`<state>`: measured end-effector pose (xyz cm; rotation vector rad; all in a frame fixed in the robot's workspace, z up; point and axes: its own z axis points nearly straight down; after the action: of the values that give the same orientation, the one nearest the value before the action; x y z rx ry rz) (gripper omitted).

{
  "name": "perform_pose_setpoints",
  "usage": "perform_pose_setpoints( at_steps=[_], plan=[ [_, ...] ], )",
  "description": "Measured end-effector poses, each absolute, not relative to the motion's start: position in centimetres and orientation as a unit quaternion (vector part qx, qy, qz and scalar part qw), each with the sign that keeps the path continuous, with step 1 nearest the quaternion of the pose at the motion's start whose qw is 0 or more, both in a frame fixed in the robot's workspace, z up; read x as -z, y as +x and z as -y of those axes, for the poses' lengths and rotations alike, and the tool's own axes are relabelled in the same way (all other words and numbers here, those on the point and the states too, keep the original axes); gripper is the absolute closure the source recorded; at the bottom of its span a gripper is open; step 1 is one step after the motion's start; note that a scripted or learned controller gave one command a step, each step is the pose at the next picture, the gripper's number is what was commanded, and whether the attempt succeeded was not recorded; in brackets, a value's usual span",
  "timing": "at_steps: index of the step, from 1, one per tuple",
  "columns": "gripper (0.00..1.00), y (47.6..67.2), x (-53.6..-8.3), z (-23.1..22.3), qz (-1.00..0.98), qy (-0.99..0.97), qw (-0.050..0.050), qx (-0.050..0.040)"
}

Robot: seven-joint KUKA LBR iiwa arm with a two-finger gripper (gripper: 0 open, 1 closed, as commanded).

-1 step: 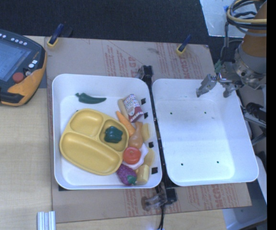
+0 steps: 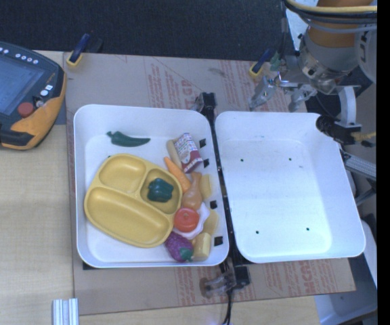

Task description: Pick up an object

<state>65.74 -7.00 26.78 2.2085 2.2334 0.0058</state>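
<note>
The arm (image 2: 334, 19) enters at about one o'clock in the camera view, its orange band above a grey wrist. The gripper (image 2: 279, 95) hangs over the bench just past the far edge of the right bin (image 2: 286, 188), near that bin's far-left corner. Its two thin fingers (image 2: 261, 95) stand apart with open space between them, and nothing sits between them.

The right bin lies at about three o'clock from the centre of the view. Touching it on the nine o'clock side is the left bin (image 2: 90, 124), which holds all the pickable objects. A yellow divided tray (image 2: 117, 212) takes up the middle of that bin, tilted on a diagonal, and a dark green pepper (image 2: 160, 190) sits in its small compartment. At twelve o'clock from the tray, a slim green chilli (image 2: 128, 139) lies flat on the bin floor, apart from the tray.

Along the bin's three o'clock wall runs a crowded line of toy foods: a red and white packet (image 2: 188, 151) at the far end, an orange carrot (image 2: 177, 172) just beside it, a red tomato (image 2: 186, 219) further down, and a purple item (image 2: 178, 246) nearest the camera, touching a pale yellow block (image 2: 202, 246).

Outside the bins, a teach pendant (image 2: 15, 93) with a dark screen rests on the bench at ten o'clock.
</note>
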Motion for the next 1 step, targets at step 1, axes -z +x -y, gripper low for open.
perform_pose_setpoints(
  at_steps=[1],
  plan=[
    [0.0,57.26,-18.67,2.56,-0.71,0.704,-0.007,0.0057]
  ],
)
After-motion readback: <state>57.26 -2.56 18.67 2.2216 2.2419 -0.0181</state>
